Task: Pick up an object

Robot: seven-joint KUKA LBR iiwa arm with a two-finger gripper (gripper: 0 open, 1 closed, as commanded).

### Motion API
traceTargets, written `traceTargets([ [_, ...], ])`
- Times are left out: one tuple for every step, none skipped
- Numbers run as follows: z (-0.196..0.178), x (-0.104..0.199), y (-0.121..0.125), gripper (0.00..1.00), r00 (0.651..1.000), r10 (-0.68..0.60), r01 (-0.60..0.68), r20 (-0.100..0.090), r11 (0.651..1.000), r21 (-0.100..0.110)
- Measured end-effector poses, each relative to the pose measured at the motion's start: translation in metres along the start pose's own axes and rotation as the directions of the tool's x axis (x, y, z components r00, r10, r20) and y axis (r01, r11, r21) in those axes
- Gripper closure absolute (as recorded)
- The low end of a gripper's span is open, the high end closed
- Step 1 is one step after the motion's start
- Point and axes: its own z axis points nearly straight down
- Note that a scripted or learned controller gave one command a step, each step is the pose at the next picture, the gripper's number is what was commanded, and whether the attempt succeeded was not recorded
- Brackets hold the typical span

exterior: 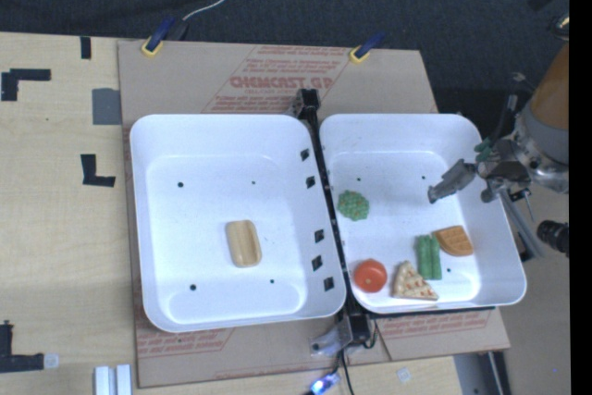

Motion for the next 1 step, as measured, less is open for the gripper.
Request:
traceTargets([
  [0.0929, -0.02, -0.0348, 0.0, 1.0, 0.003, -0.003, -0.002, 1.0, 0.01],
])
